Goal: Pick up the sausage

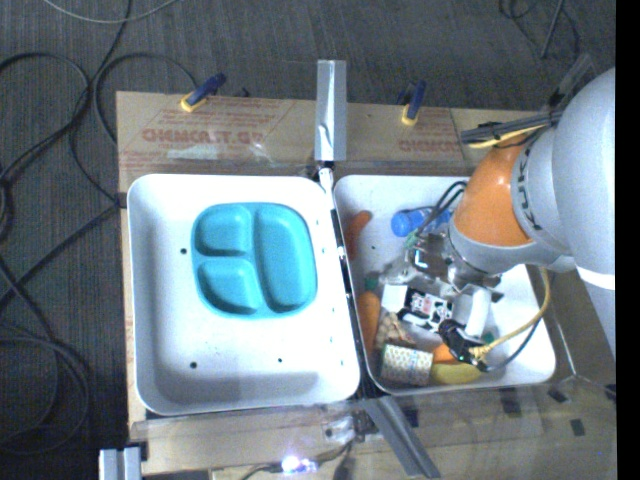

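While your gripper (pixel 432 306) hangs low in the right bin (pixel 520 368), finger state unclear, sausage (pixel 368 315) just beside it.

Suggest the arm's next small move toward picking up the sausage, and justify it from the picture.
Probably shift the gripper toward the bin's left wall: the sausage seems to lie there in the right bin, apart from the gripper, which hangs over the clutter beside the orange carrot-like piece.

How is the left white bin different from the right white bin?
The left bin holds one blue tray; the right bin holds a jumble of small things. The arm's hand reaches into the right bin, not the left bin. Both are shallow and white.
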Robot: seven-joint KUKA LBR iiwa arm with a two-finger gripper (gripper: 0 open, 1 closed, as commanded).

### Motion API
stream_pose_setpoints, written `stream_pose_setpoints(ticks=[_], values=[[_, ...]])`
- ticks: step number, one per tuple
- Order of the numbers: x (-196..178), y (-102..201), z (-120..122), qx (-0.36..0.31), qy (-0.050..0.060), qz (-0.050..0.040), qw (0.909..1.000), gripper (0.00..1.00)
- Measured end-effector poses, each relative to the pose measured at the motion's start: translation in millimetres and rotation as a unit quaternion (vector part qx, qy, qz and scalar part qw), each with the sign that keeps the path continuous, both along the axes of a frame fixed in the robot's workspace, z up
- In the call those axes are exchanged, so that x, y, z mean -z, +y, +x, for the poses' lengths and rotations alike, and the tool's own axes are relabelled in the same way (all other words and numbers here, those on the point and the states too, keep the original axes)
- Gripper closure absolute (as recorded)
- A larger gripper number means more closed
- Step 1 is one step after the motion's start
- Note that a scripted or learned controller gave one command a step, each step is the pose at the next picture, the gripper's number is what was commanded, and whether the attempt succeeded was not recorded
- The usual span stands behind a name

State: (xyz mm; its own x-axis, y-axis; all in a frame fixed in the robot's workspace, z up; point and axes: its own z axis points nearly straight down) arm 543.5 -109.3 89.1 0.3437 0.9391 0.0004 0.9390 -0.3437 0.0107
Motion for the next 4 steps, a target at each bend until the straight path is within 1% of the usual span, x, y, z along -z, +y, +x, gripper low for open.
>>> stream_pose_setpoints(ticks=[1,2,3,4], values=[[0.8,-31.5,45.5,0.011,0.0,0.0007,0.9999,0.0],[2.6,-17.6,121.1,0.066,0.017,0.0011,0.9977,0.0],[-1.3,4.4,118.9,0.087,0.015,-0.0036,0.9961,0.0],[0.9,11.7,117.9,0.21,0.028,0.0041,0.9774,0.0]])
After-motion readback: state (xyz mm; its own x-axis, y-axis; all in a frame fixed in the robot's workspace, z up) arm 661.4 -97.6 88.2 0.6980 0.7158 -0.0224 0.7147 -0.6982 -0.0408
